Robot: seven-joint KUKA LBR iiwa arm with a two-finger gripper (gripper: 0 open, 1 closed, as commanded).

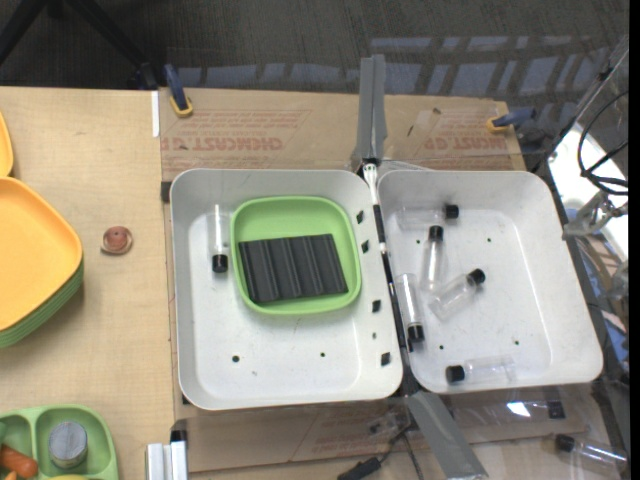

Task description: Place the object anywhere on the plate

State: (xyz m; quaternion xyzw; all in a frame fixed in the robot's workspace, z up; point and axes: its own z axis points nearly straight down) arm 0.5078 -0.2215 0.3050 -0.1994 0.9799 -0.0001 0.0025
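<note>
Cardboard (300,138) under bins: red print, upside down, reads approx "CHEMCRTZ".

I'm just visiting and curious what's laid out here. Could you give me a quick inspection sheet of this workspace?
Surface: two white bins, left bin and right bin, on cardboard held by clamps.
Job's things: green plate in the left bin carrying a dark ribbed pad; one clear vial beside the plate; five vials in the right bin, such as one.
Clutter: yellow plates, small red knob, green food tray.
Claw: nothing seen.
Cables: black loops at right.
Surroundings: carpet floor.
</note>
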